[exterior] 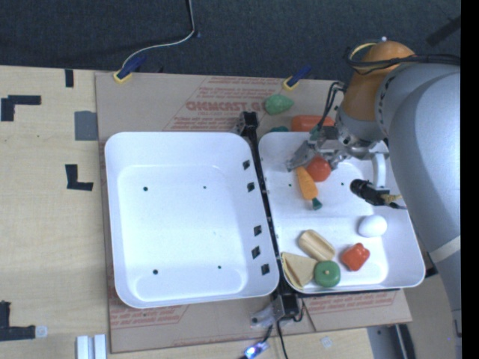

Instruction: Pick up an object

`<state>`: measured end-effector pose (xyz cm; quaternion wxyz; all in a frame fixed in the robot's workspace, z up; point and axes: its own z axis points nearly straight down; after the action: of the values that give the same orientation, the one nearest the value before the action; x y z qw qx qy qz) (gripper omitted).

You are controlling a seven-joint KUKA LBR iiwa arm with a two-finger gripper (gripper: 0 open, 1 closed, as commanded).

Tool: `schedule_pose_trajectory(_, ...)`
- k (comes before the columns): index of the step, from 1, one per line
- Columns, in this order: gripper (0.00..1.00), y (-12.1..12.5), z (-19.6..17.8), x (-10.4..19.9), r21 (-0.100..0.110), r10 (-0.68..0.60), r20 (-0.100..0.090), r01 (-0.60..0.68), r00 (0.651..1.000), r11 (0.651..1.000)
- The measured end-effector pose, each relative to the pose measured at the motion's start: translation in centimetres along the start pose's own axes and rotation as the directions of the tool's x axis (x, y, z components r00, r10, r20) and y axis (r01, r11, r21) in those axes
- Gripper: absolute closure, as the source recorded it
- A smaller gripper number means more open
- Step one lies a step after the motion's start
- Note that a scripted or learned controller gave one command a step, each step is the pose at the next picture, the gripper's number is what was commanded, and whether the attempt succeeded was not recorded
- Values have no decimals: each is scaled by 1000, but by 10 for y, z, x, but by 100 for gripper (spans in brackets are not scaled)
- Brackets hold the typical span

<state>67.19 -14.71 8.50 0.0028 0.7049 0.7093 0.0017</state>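
Gripper [318, 155] low in right bin [397, 279], far edge, over red piece [319, 170] and carrot [306, 185]. Finger state: we cannot tell. Nothing lifted yet.

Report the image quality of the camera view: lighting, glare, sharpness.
Camera view: even, soft light; the left bin reads bright white with faint shading along its rim, no hard glare. The arm looms large and soft-edged at right. Small toys such as the carrot and egg look slightly blurred, low in detail.
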Motion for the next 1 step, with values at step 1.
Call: schedule_pose_trajectory(1,100,-3,-10,-3,5,3,2,-3,1000,1000)
